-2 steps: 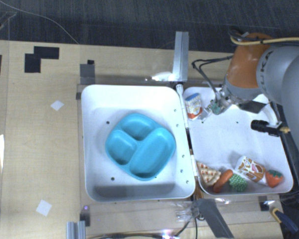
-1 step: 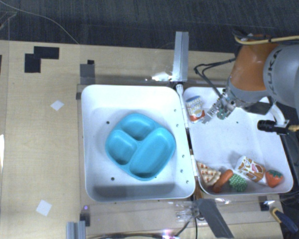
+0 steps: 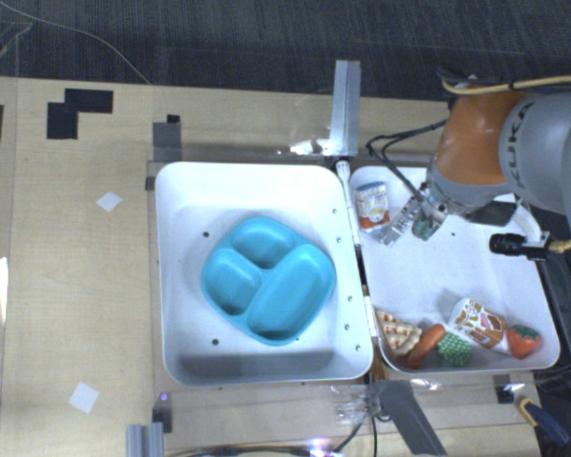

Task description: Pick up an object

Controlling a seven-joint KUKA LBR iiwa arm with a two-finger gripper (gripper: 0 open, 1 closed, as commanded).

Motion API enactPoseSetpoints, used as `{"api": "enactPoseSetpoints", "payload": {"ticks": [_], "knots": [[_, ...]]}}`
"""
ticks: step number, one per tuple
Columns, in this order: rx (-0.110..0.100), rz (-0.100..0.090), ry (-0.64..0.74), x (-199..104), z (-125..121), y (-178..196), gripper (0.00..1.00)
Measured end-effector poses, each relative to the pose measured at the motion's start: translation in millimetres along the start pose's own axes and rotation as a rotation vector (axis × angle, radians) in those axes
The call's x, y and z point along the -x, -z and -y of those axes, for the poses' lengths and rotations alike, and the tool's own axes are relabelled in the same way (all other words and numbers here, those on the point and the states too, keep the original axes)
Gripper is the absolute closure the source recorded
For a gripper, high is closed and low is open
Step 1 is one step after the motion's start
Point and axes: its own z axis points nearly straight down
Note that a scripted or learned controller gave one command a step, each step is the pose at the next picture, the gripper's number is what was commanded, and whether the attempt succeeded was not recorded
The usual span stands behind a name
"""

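Gripper (image 3: 406, 225) hovers beside the small jar (image 3: 371, 204), jaws state unclear. Jar's probably light, rigid, slick; grab its sides.

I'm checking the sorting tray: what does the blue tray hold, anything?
Empty. The blue tray lies flat in the left bin, and all three of its compartments show bare blue plastic.
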Motion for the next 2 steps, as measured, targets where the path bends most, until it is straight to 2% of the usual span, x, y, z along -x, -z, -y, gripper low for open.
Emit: {"api": "enactPoseSetpoints", "payload": {"ticks": [1, 2], "knots": [[-0.001, -0.002, -0.352, 9.4, -10.5, -0.8, 1.00], [0.004, 0.005, -0.347, 11.1, -12.9, 12.3, 1.00]]}}
